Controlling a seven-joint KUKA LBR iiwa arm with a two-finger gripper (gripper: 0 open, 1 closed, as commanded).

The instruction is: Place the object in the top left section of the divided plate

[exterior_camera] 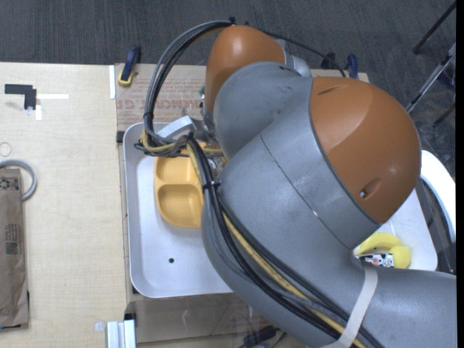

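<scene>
The grey arm (304, 216) fills the near right of the view, its 2 orange caps at the joints rising over the bins, and black cables (210, 216) run along its flank toward the wrist. Just beside the arm's lower right flank, a yellow object (384, 251) lies on the right white bin (428, 216), well apart from the divided plate. The left white bin (156, 267) shows a broad bare floor nearer the camera than the plate, with 1 small dark speck on it, and its rounded left and near rims stand clear of everything. The yellow divided plate (177, 191) lies in that bin, beyond the bare floor; 2 of its sections show at its left side, while the arm covers its right part. The claw is hidden under the arm and cables above the plate, so I cannot tell whether it is open or closed. Left of the plate's bin spreads a pale wooden bench (61, 194) bearing a brown paper bag (11, 245) at its left edge. Beyond the plate, cardboard (170, 89) lies under a blue-and-yellow clamp (130, 65), and farther still is dark carpet (109, 13).
</scene>
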